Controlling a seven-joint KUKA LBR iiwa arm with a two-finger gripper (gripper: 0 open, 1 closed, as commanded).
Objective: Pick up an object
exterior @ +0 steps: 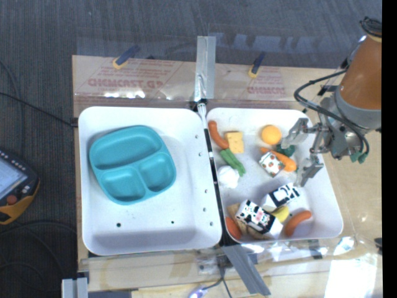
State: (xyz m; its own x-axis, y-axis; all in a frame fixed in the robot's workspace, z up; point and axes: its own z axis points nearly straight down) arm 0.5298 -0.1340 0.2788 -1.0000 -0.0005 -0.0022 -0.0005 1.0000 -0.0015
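Two white bins are being shown side by side on the table [87, 79]. Left bin [99, 228], centre-left of frame, is carrying just a teal divided plate [131, 163], prob. so picked items can be dropped there. Right bin [322, 197] is being kept as the source: orange ball [270, 133], cheese wedge [235, 142], green pod [232, 160], white ball [227, 177], dice cube [269, 163], carrot [285, 161], sausage [298, 221], two black-and-white blocks [255, 216], all packed close together. End effector [304, 151] is being held at right of frame, over the bin's upper-right part, fingers [312, 166] spread w/ nothing pinched between them. It is being positioned just beside the carrot and dice cube, so approx. those are judged the likely targets; no object is being lifted yet. Crowding is judged a risk for a clean grab.
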